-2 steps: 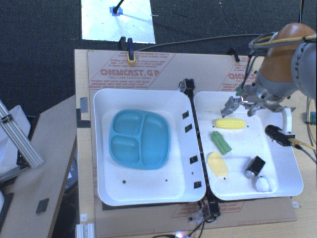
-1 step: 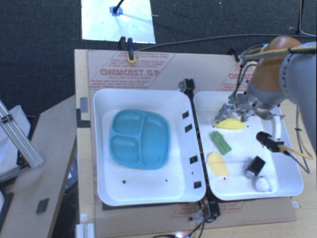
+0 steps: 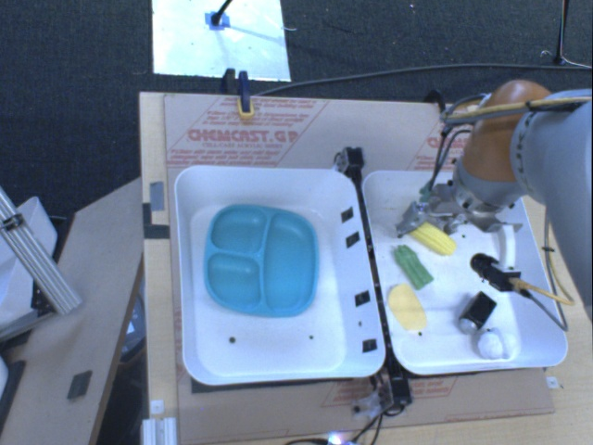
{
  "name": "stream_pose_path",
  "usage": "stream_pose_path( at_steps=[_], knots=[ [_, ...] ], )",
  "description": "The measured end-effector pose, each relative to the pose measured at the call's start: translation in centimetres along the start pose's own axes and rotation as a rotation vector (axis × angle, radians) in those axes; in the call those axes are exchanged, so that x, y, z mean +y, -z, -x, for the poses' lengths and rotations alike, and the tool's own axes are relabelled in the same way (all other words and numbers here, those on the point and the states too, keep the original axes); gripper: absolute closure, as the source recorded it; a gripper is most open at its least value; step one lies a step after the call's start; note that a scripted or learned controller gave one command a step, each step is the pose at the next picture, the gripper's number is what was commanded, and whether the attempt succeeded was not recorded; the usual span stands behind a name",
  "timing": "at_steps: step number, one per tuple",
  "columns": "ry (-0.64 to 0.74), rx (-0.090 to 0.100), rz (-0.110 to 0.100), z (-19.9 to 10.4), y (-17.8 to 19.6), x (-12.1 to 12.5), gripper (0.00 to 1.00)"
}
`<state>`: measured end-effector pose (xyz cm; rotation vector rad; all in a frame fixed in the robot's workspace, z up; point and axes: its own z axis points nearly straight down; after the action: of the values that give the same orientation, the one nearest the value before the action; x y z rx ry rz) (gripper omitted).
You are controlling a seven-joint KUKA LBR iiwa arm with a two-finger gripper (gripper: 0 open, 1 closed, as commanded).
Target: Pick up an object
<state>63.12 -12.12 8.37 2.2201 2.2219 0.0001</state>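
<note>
White ball [image 3: 491, 344] at the right bin's [image 3: 547, 341] front edge.
Behind it, the hand [image 3: 414, 219] sits by the corn [image 3: 434, 239]; its grip cannot be told.

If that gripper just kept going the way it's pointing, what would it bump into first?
Most likely the yellow corn cob: the gripper points down over the right bin, right beside the cob's upper end. Depth is hard to judge from this slant; it could meet the bin floor instead.
</note>
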Motion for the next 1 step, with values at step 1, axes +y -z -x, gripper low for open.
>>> stream_pose_path(
  at_steps=[1],
  knots=[
    [0.0, -0.001, 0.005, 0.01, 1.25, 0.13, 1.0]
  ],
)
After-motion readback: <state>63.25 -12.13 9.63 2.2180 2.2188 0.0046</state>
